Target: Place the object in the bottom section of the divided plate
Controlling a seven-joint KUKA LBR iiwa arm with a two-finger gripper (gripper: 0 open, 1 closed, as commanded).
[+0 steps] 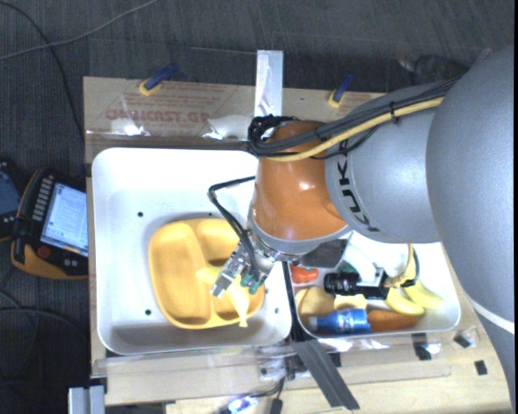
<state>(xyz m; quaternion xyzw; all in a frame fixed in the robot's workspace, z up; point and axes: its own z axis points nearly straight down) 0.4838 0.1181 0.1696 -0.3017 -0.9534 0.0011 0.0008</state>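
The divided plate (186, 270) lies in the left bin (121, 231), the gripper (237, 281) hangs over its right edge, and the right bin (445, 313) beside it holds several objects (363, 313).

Grey arm (440, 171) reaching in from the right, orange band sitting just above the fingers, gripper (239, 276) pointing down-left

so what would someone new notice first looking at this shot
The big grey arm with its orange band dominates, reaching in from the right and covering much of the right bin. Its gripper hangs over the yellow divided plate lying in the left bin. After that, the clutter of small items in the right bin draws the eye, among them a blue can and a yellow banana-like piece.
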